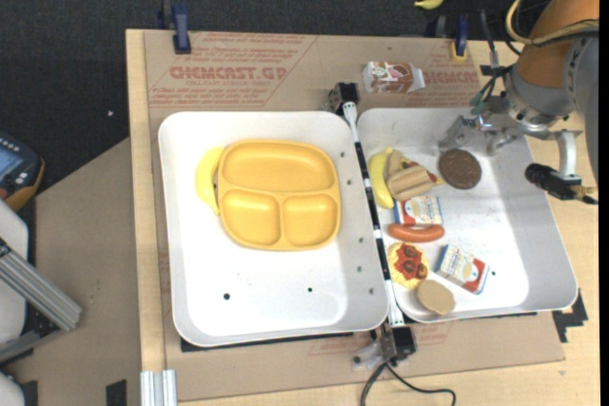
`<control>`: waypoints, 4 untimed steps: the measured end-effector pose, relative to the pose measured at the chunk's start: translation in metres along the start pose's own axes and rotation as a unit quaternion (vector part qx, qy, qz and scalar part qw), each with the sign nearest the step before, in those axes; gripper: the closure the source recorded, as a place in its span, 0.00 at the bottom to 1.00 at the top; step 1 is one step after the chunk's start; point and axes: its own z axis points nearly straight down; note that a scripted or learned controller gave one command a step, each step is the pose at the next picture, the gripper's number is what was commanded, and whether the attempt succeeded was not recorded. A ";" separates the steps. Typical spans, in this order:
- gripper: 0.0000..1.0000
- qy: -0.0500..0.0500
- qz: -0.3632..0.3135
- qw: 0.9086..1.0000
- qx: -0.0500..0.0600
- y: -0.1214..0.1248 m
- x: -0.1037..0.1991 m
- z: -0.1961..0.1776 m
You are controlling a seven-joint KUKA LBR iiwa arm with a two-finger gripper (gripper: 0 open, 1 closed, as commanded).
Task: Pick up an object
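Note:
The right bin point(533, 233) holds several toy foods: a banana point(380, 178), a sandwich piece point(410, 178), a brown round disc point(461, 170), a hot dog point(417, 231), a pizza slice point(407, 263), a small carton point(463, 267) and a tan bun point(437, 298). My gripper point(474, 132) hangs at the bin's far right part, just above and behind the brown disc. Nothing shows between its tips. The arm's orange band point(561, 24) is at the upper right.
The left bin point(190, 280) carries a yellow divided tray point(279, 193) with a yellow item point(205, 176) tucked under its left edge. A wrapped snack point(392, 76) lies on the board behind the bins. Blue clamps point(178, 26) grip the board's far edge.

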 end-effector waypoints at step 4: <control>1.00 0.000 -0.005 1.000 -0.005 -0.051 0.112 -0.089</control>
